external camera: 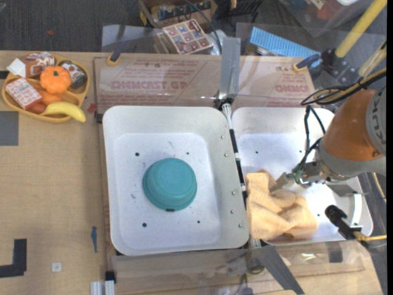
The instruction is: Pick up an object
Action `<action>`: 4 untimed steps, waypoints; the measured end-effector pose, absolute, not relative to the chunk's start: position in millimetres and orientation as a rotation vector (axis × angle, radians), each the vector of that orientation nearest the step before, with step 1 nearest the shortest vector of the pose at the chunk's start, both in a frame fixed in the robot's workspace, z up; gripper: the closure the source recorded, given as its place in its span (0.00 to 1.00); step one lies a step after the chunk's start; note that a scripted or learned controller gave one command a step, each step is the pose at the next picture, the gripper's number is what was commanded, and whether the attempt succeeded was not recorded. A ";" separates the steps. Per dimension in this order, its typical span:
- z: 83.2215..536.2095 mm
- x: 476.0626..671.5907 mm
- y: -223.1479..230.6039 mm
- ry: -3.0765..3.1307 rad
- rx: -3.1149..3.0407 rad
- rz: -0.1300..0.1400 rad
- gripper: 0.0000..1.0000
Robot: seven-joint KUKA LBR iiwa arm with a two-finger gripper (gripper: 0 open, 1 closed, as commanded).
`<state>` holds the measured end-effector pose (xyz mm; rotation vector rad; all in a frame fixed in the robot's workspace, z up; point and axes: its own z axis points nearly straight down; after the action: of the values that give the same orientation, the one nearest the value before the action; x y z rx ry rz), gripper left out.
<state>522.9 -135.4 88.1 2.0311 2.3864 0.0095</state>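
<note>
A crumpled pale orange cloth point(277, 212) lies in the front left corner of the right bin point(270, 141). My gripper point(286, 181) hangs low over the cloth's upper right edge, touching it or just above it; I see nothing lifted. A teal bowl point(170, 184) sits upside down in the middle of the left bin point(123, 134), well away from the gripper.
The arm point(353, 134) comes in over the right bin's right side. A raised rim point(232, 158) separates the two bins. A yellow dish point(43, 91) of toy fruit sits on the bench at far left. Cardboard panels point(159, 82) stand behind the bins.
</note>
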 end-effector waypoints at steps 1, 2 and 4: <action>88.4 483.4 -108.9 2.437 1.965 0.010 0.00; 97.2 484.9 -110.6 2.433 1.967 0.013 1.00; 88.9 483.7 -108.5 2.447 1.952 0.010 0.00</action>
<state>483.7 -108.5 88.9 1.9515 2.4473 0.0098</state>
